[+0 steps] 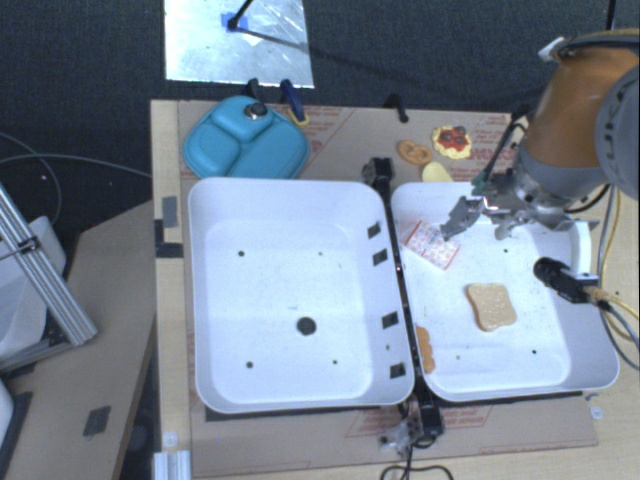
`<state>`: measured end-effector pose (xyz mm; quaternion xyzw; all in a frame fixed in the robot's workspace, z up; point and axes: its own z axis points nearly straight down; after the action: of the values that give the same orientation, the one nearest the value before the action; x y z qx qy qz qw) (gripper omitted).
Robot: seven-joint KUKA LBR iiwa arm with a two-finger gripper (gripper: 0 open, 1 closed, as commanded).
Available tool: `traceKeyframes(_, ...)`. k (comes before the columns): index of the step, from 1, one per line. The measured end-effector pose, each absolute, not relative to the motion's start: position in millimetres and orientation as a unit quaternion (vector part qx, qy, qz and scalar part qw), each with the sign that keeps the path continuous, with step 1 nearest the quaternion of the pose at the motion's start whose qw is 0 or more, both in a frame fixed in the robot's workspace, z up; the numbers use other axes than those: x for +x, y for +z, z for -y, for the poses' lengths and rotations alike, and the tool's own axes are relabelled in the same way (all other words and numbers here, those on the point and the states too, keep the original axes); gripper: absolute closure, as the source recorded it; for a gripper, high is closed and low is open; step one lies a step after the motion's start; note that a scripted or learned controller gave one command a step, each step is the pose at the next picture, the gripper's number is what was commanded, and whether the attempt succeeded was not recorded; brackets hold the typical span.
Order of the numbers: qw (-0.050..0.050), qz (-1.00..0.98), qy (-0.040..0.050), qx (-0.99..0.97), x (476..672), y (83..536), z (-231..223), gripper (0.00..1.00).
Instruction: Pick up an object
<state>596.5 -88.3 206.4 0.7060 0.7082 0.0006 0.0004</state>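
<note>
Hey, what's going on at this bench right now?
A robot arm reaches in from the right, with its gripper over the right bin, beside a red and white packet that lies on the bin floor. Nothing looks picked up yet. A toast slice lies nearer that bin's middle. The left bin holds a small dark disc.

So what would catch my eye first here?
Probably the grey arm with its orange band, reaching in from the right, its gripper over the right bin beside a red-and-white packet. Then the toast slice in that bin, and the blue dish behind the left bin.
</note>
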Motion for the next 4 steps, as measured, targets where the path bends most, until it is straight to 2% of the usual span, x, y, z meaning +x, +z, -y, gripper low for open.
traceKeyframes(1, -0.001, -0.71, 0.0013, 0.704, 483.2, 257.2, 31.9, 0.0)
traceKeyframes(2, 0.005, -0.706, 0.0021, 0.708, 521.8, 80.0, 88.6, 0.0)
traceKeyframes(3, 0.008, -0.711, 0.0082, 0.703, 566.0, 240.4, 38.6, 0.0)
traceKeyframes(4, 0.0, -0.71, 0.001, 0.704, 601.9, 181.4, -12.5, 0.0)
